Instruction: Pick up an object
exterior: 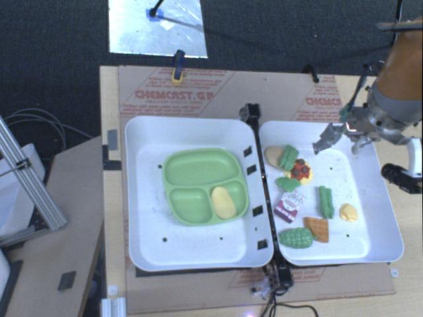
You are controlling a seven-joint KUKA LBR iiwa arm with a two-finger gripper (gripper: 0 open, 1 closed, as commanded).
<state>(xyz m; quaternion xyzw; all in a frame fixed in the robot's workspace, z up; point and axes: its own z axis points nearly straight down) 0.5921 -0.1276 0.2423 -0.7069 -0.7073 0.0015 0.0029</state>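
Note:
The right bin [380,197] holds several toy foods: a tan bun [271,155] beside a green leafy piece [289,157], a red and yellow piece [301,170], a white and purple packet [291,205], a green pickle [326,201], a small yellow piece [348,212], an orange wafer [318,229] and a bumpy green piece [295,238]. My gripper [344,144] hangs over the far part of this bin, open, with its fingers spread and nothing between them. It is up and to the right of the bun, apart from every item.
The left bin [142,177] holds a green divided plate [198,170] with a yellow piece [225,202] in its near right compartment. A black hinge strip [259,177] runs between the bins. A foil sheet [157,17] lies beyond the bench.

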